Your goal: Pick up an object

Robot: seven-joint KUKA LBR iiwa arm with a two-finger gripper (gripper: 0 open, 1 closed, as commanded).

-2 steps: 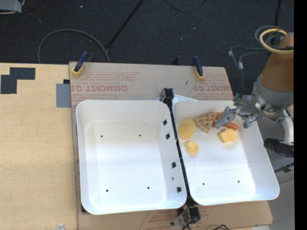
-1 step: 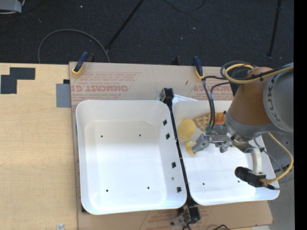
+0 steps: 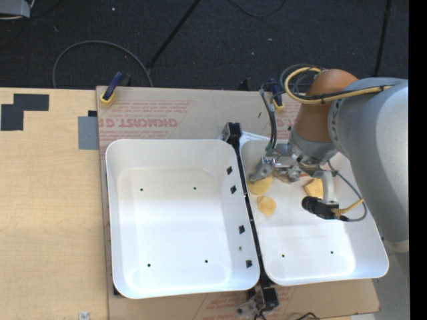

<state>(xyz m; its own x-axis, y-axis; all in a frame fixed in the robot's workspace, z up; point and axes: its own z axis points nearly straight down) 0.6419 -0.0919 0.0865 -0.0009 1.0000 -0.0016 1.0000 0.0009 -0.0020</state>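
Observation:
My gripper point(image 3: 275, 167) is low in the right bin point(image 3: 313, 249), near its back left corner, under the grey arm and its orange band point(image 3: 331, 85). Just left of and below the gripper lies a yellow piece point(image 3: 259, 184), touching or almost touching it. A second, rounder yellow piece point(image 3: 267, 206) rests on the bin floor a little nearer the front. To the right, a third yellowish piece point(image 3: 313, 188) is partly hidden by the wrist and cables. I see nothing lifted off the bin floor.
The left bin point(image 3: 133, 165) sits beside the right one, with a black divider strip point(image 3: 241, 205) between them. A black cable end point(image 3: 319, 208) hangs by the wrist. Clamps point(image 3: 113, 89) point(image 3: 273, 97) hold the cardboard base at the back.

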